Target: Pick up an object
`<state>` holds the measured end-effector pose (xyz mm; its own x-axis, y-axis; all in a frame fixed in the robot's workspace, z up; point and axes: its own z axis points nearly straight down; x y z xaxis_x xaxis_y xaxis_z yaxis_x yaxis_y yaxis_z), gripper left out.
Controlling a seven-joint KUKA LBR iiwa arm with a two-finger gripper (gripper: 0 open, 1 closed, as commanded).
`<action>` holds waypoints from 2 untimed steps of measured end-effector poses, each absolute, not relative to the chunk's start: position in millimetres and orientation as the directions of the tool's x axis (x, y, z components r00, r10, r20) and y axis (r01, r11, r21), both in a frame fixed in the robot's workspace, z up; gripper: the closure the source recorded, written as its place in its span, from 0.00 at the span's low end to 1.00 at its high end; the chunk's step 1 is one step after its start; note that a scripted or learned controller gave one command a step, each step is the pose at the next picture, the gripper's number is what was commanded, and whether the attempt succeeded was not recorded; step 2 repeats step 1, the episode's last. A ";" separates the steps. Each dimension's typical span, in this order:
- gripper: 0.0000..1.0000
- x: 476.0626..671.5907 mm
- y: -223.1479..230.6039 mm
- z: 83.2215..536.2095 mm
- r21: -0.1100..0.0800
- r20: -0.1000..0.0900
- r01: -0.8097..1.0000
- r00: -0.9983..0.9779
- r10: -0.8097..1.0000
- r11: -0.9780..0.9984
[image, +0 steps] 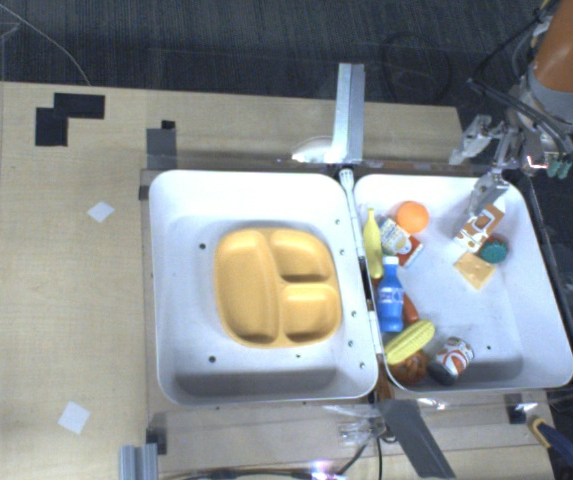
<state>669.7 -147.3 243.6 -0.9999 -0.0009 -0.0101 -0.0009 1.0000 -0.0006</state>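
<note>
The right bin (526,308) holds several small objects. Along its left wall lie a yellow banana (370,236), an orange ball (412,215), a white and red packet (399,240) and a blue bottle (390,299). An orange and white box (475,229), a teal ball (494,252) and a tan block (474,270) sit at the upper right. My gripper (488,194) hangs over the bin's back right corner, just above the orange and white box. Nothing shows in its grasp.
A yellow divided plate (274,285) lies in the left bin (181,228). A yellow corn cob (409,340), a small can (454,355) and a brown item (412,369) crowd the right bin's front left corner. A metal post (349,113) stands behind the bins.
</note>
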 end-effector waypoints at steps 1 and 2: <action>0.00 649.6 -166.7 180.5 0.002 -0.006 0.422 -0.907 0.422 0.907; 0.00 649.6 -166.7 180.5 0.002 -0.006 0.422 -0.907 0.422 0.907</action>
